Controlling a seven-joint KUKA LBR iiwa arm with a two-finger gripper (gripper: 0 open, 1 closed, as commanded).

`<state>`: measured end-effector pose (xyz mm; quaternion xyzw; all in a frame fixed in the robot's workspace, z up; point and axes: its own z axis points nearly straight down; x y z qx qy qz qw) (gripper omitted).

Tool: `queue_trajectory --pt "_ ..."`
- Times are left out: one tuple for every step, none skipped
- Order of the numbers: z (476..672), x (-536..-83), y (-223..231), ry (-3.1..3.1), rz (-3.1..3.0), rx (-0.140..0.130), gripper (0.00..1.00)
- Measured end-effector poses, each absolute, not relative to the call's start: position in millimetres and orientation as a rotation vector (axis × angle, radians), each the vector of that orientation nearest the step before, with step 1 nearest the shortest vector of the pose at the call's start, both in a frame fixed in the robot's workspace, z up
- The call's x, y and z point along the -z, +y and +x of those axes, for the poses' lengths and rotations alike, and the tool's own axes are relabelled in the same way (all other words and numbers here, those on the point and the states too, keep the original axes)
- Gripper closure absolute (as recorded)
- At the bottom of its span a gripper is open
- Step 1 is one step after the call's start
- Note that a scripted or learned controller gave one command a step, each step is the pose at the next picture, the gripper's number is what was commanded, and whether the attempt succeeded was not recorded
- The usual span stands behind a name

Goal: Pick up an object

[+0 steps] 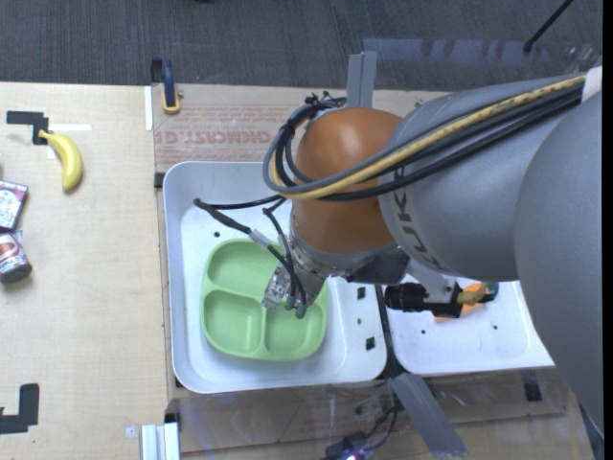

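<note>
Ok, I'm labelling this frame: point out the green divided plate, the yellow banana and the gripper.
Green divided plastic plate (235, 310): camera view, floor of its lower-left compartment.
Yellow banana (69, 161): camera view, middle of its curved body.
Gripper (287, 300): camera view, tip, over the plate.

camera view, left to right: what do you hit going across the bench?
Can at the left edge → banana → green divided plate in the left white bin → claw over the plate's right side → orange object in the right white bin.
</note>
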<state>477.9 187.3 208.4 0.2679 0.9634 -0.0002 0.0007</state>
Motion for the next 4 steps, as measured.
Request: queue_trajectory --pt "478.3 -93.5 185.0 3.118 0.35 -0.007 1.0" --pt "551.9 -192.3 98.0 3.057 0.717 0.001 1.0" --pt "477.9 -93.4 138.5 3.127 0.302 0.002 1.0" --pt "505.4 -225.5 171.2 3.029 0.826 0.001 1.0"
